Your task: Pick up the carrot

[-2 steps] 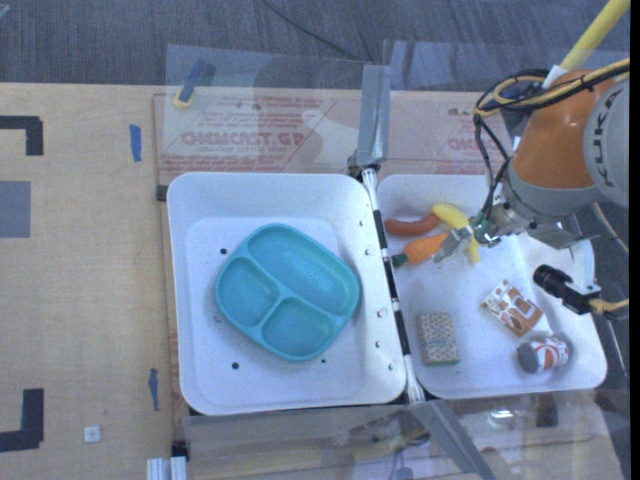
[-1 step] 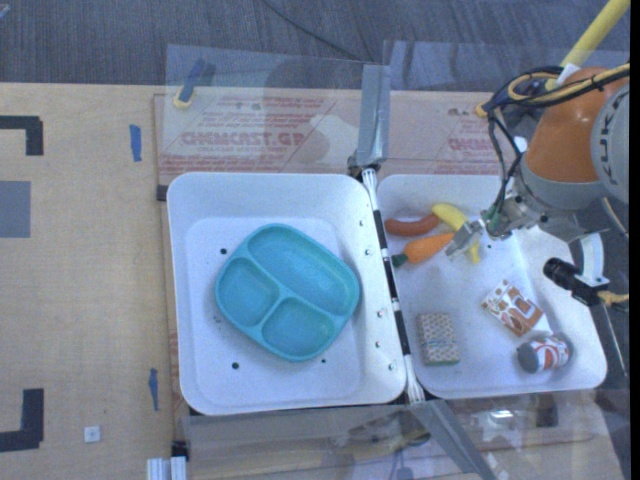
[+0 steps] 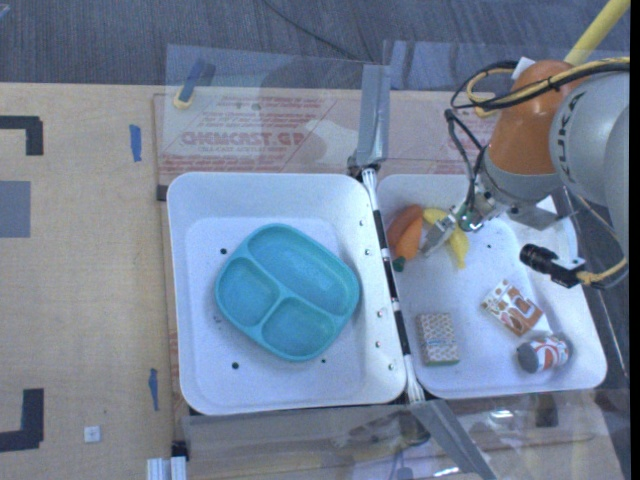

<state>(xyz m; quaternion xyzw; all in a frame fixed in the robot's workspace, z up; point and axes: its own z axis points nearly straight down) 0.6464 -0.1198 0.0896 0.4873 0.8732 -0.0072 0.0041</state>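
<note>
The orange carrot (image 3: 405,230) with a small green end lies at the far left of the right bin (image 3: 575,363), near its upper corner. My gripper (image 3: 437,236) reaches down from the right and its metal fingers sit right against the carrot's right side, between it and a yellow banana (image 3: 452,240). The arm's wrist and orange band hang above and to the right. I cannot make out whether the fingers are around the carrot or just beside it.
The left bin (image 3: 190,268) holds a blue divided plate (image 3: 288,290). In the right bin lie a small patterned box (image 3: 438,337), a red and white packet (image 3: 512,309) and a small can (image 3: 542,353). A metal divider runs between the bins.
</note>
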